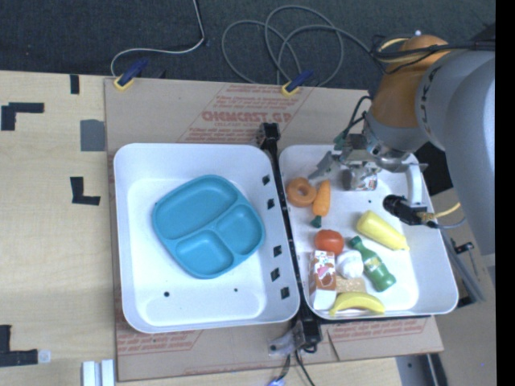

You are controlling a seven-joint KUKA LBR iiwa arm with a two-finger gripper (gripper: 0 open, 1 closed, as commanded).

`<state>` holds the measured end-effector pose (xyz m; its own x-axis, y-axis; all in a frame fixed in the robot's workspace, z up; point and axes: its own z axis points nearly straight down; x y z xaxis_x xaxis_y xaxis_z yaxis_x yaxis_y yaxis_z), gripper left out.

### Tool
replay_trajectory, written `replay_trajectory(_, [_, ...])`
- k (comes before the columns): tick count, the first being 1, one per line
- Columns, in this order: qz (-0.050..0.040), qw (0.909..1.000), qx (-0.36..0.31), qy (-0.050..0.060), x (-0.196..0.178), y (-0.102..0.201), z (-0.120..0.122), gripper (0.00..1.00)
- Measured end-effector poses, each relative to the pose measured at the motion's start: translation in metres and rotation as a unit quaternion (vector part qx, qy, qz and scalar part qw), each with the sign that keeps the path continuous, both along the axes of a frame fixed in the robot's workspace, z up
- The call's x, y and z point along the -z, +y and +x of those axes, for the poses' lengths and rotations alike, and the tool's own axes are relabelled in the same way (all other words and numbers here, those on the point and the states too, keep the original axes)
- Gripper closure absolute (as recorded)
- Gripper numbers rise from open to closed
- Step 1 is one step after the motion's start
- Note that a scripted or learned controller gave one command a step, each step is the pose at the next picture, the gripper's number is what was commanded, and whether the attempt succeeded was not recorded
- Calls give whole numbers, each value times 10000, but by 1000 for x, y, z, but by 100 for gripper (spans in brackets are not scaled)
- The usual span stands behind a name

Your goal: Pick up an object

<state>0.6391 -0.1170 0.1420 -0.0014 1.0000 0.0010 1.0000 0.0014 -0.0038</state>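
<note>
Two white bins sit side by side on the tabletop (48, 215), and the right bin (438, 284) serves as the landmark for everything else. Inside it, at its upper left, lie a doughnut (301, 191) and a carrot (322, 199), the two touching. Lower down its left side are a tomato (328, 241) and a small carton (323, 270). A banana (357, 303) lies along its bottom edge, with a green bottle (375, 267) just above it and a yellow pepper (381, 231) toward its right side. The pincer (354, 167) hangs over the upper middle of this bin, just right of the carrot; I cannot tell whether it is apart or together, and nothing shows clamped in it. The grey arm (459, 95) with its orange band reaches in above the bin's upper right corner. Left of the right bin, the left bin (133, 167) holds a blue divided plate (208, 225).
</note>
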Motion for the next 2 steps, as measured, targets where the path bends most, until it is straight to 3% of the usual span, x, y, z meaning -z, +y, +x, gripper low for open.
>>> replay_trajectory(1, [-16,10000,5,-77,42,17,14,0])
replay_trajectory(2, [-7,9999,-4,-115,47,15,35,0])
